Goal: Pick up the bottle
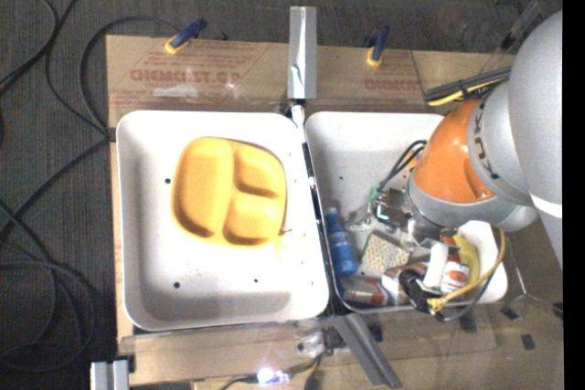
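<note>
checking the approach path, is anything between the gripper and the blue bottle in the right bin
Nothing visible stands between them. The blue bottle lies along the right bin's left wall, with the gripper just to its right and small clutter nearer the front.

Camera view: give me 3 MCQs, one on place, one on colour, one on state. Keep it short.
1. Where does the blue bottle lie?
A. in the left bin on the tray
B. in the right bin by its left wall
C. on the floor

2. What colour is the divided tray?
A. yellow
B. green
C. red

3. How does the bottle stand to the gripper?
A. clamped in it
B. lifted above the bin
C. lying in the bin, apart from it

Answers: 1 B, it lies along the left wall of the right bin. 2 A, the tray in the left bin is yellow. 3 C, the bottle lies to the left of the gripper with bin floor between.
</note>
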{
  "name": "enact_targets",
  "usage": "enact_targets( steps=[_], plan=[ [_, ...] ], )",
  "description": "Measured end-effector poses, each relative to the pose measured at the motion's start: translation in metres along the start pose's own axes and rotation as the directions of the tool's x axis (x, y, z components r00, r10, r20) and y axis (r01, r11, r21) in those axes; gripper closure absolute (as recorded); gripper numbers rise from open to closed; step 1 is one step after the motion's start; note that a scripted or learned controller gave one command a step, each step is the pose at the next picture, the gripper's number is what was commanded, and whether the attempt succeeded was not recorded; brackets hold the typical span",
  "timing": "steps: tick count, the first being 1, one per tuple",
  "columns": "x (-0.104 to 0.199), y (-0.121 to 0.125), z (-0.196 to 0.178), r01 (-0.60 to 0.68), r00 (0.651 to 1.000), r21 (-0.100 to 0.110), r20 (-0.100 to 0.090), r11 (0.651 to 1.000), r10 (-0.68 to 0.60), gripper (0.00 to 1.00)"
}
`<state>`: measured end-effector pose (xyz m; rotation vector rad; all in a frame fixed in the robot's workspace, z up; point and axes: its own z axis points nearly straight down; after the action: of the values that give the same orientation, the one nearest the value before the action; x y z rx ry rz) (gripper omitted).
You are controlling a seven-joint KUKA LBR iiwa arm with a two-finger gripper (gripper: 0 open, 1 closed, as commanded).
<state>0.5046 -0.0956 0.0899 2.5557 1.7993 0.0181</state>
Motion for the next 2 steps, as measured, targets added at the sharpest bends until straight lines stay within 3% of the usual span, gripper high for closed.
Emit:
enact_targets(
  steps=[1,2],
  plan=[
    [0.001,0.0,-0.008,0.001,1.0,0.006,-0.002,1.0,-0.001,1.0],
    [0.084,-0.01,-0.168,-0.002,1.0,0.021,0.005,1.0,0.002,1.0]
  ],
)
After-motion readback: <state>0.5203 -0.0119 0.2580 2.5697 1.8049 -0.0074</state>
